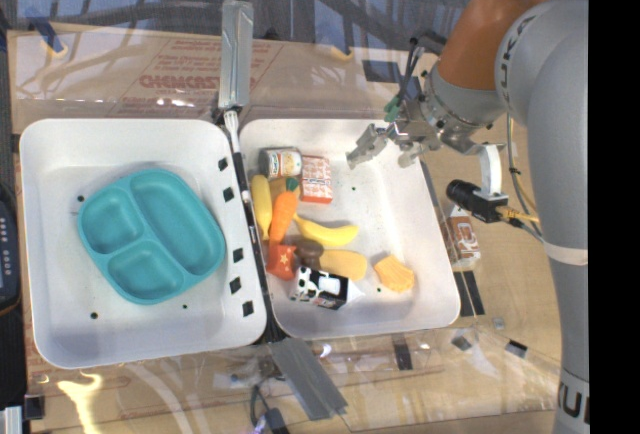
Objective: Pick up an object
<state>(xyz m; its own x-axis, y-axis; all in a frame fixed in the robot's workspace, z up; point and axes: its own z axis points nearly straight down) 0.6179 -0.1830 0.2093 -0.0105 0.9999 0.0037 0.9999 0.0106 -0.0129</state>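
The right bin (432, 222) holds a heap of toy food. A small can (282, 162) and a red and white carton (316, 178) lie at its back. In front of them are a yellow corn-like piece (261, 202), an orange carrot (283, 214) and a banana (325, 232). Nearer the front lie a red piece (281, 260), an orange-yellow piece (346, 265), a cheese wedge (394, 274) and a black and white box (320, 289). My gripper (388, 152) hangs open over the bin's back right part, right of the carton, with nothing between its fingers.
The left bin (60, 162) holds a teal divided plate (150, 234). A grey bar (236, 52) stands behind the seam between the bins. Small packets lie on the bench right of the right bin (462, 237).
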